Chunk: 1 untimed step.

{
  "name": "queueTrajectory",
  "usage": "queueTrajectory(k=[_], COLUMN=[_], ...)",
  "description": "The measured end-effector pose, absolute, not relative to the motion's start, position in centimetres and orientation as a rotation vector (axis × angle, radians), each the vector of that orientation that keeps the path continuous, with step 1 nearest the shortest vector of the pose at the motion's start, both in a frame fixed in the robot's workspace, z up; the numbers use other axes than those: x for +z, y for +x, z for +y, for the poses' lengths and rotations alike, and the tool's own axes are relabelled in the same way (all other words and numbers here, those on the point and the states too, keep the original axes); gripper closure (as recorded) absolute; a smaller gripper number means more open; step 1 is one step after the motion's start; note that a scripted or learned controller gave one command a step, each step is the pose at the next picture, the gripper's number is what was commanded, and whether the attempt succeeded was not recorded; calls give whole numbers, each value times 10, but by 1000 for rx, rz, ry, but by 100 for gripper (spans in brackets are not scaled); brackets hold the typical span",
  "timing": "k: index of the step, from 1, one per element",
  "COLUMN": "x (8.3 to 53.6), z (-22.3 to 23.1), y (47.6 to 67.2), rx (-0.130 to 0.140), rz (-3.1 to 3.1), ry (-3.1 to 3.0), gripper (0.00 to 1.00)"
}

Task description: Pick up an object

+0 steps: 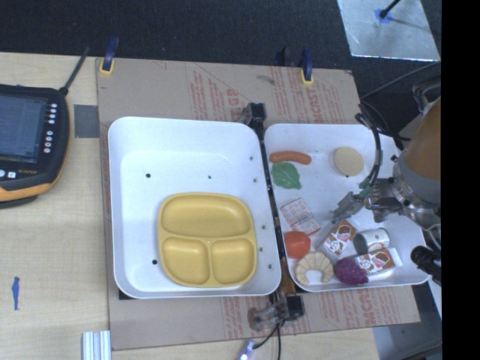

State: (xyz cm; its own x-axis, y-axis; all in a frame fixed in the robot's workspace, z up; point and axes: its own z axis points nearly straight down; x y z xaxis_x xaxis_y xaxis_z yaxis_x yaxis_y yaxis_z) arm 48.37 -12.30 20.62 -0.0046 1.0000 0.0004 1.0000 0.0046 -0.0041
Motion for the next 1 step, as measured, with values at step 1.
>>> queueTrajectory(k=[1], x=[109], z=[-117], y=[548], rx=[7], rz=[-2225], ry=[-2213], gripper=[0])
